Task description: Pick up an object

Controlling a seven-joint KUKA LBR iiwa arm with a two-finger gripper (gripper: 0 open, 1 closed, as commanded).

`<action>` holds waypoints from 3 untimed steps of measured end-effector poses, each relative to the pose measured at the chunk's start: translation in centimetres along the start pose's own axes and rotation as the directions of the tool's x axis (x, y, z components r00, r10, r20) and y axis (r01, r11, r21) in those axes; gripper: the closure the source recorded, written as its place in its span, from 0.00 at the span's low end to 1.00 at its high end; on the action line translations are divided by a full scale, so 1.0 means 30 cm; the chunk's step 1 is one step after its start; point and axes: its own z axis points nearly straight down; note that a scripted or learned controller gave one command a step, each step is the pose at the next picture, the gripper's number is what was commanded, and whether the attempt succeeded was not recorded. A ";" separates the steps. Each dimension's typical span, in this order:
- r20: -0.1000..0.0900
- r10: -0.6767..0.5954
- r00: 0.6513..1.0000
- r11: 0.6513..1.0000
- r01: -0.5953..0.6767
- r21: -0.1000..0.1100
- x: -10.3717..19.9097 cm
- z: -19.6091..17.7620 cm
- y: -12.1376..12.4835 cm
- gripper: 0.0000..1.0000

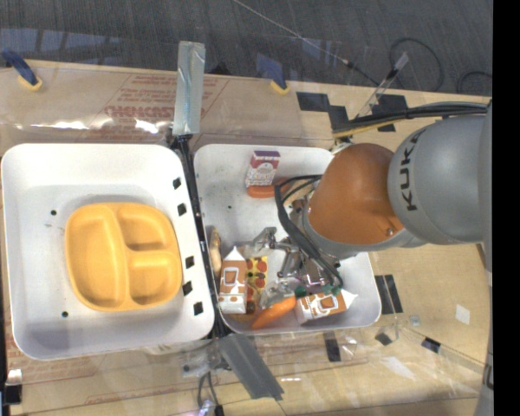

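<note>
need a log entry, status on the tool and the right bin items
Tool low in right bin, over the clutter. Orange carrot and small cartons packed close. Nothing seen gripped.

A yellow plastic divided tray (121,255) lies flat in the left shallow white bin (35,176), nearer that bin's near-right part and apart from its walls. The bins sit side by side on a light wooden desk (433,323) covered with clear plastic sheeting held by strips of tape. A strip of grey tape (188,89) runs away from the seam between the bins toward the far edge, and beyond the desk lies dark grey carpeted floor (95,7).
</note>
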 end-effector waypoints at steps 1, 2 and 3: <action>-0.003 0.080 0.997 0.997 -0.080 0.010 -0.027 -0.002 0.040 0.00; -0.009 0.093 0.996 0.996 -0.092 0.008 -0.056 0.002 0.034 0.00; 0.015 0.261 0.965 0.965 -0.261 0.019 0.018 -0.006 0.034 0.00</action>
